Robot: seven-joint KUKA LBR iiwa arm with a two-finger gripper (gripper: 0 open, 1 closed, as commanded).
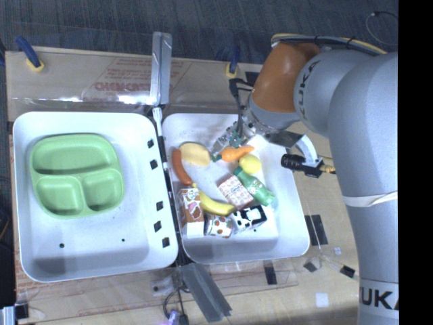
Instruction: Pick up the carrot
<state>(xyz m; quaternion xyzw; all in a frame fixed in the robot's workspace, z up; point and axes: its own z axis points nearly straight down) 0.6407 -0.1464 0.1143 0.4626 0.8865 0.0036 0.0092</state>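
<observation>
The carrot (238, 153), orange with a green leafy end, lies in the upper middle of the right bin (292, 230), pointing right. My gripper (232, 139) hangs just above and to the left of it, over the leafy end. The grey wrist and the orange band (284, 80) cover the bin's upper right corner. Whether the gripper touches the carrot is hidden by the wrist.
Crowded around the carrot are a pale yellow bun-like item (195, 154), a red sausage (179, 166), a lemon (250, 163), a green bottle (257, 188), a banana (215, 205) and small cartons (192, 207). The left bin (27, 256) holds a green divided plate (76, 173).
</observation>
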